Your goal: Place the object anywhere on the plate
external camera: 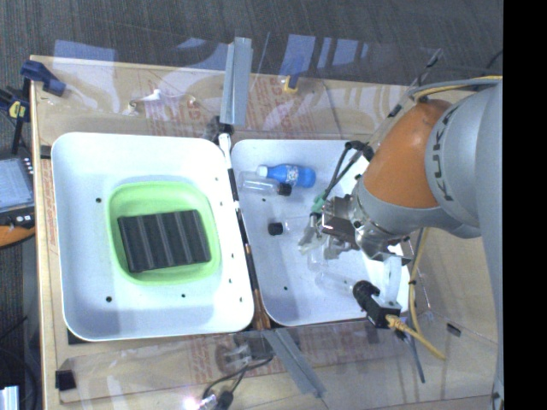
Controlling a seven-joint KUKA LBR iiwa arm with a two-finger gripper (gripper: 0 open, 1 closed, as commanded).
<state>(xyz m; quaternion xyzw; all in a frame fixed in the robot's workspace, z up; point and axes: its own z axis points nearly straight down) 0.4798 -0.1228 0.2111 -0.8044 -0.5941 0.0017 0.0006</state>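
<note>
A lime-green plate (128, 202) lies in the left white bin (73, 169), and a dark ribbed slab (162, 238) rests across its middle. My gripper (316, 234) is down in the right white bin (256, 293), near that bin's centre, well to the right of the plate. A small blue-and-white bottle (288, 175) lies on its side at the far end of the right bin, with a clear piece (254, 182) beside it. A small black cap (274, 227) sits just left of the gripper, apart from it. The wrist hides what lies under the gripper.
The orange-banded wrist and grey arm (427, 169) cover the right bin's right side. A ridge where the two bins meet (238, 229) separates the gripper from the plate. Cables and a black connector (369, 300) hang near the right bin's front corner.
</note>
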